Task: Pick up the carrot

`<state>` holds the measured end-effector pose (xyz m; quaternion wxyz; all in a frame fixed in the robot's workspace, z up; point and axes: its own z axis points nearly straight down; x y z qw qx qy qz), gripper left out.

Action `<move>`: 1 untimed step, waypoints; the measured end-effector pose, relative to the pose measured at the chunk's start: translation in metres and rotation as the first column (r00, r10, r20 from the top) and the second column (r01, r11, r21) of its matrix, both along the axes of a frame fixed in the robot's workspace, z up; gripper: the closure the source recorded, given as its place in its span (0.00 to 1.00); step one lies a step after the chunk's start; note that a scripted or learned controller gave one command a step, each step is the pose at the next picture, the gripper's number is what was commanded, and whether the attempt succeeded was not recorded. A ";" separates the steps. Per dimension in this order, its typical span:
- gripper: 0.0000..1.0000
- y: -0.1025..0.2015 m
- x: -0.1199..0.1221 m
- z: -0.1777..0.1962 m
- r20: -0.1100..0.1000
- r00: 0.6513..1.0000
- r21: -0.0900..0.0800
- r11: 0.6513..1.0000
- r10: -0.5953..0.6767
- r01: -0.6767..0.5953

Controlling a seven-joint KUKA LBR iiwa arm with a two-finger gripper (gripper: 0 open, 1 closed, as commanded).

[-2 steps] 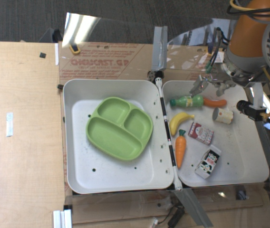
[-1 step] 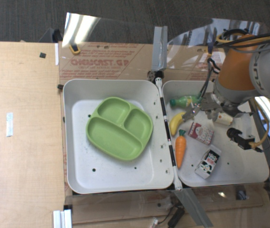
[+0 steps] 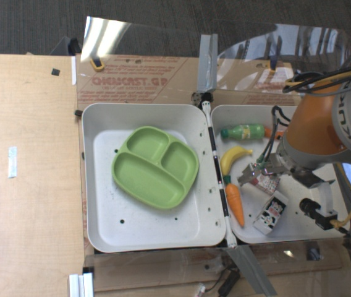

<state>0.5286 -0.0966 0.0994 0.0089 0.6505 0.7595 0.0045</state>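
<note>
1. The carrot [image 3: 235, 205] lies in the right-hand bin [image 3: 299, 231], hard against the divider between the two bins, just below the banana [image 3: 233, 158] (the banana serves as the landmark here).
2. Its long axis runs from the green-topped end nearest the banana down to a point aimed away from it, tilting slightly rightward.
3. The gripper [image 3: 254, 177] hangs just right of the banana's lower end, so the carrot lies below and a little left of it, near but apart.
4. Whether the claw is open or closed cannot be told; nothing is seen held in it.
5. A small black-and-white carton [image 3: 270, 214] sits right of the carrot, further from the banana, and could crowd the approach.
6. The likely need: shift toward the divider and turn across the carrot's axis.
</note>
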 end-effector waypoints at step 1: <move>0.00 -0.003 -0.043 0.000 0.000 0.933 -0.010 0.933 0.361 -0.361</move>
